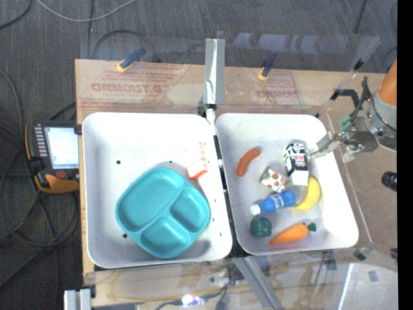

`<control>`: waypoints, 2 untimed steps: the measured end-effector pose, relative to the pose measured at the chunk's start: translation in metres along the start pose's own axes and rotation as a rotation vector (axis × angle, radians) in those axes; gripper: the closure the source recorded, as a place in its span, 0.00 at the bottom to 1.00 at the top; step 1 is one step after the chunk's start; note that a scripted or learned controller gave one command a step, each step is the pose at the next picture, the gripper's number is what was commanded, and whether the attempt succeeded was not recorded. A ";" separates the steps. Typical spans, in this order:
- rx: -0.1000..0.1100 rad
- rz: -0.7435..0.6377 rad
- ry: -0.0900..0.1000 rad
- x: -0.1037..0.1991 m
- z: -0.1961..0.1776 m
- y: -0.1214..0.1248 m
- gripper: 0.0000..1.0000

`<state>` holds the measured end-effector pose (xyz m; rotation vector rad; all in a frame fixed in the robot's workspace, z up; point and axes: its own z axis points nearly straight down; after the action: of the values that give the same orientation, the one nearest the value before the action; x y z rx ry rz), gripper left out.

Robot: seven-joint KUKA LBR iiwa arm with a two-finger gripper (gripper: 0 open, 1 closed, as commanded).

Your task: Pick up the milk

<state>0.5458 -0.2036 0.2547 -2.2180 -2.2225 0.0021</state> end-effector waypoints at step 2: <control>-0.007 -0.053 0.008 -0.011 0.158 0.060 0.00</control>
<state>0.6051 -0.2144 0.0968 -2.1577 -2.2800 -0.0140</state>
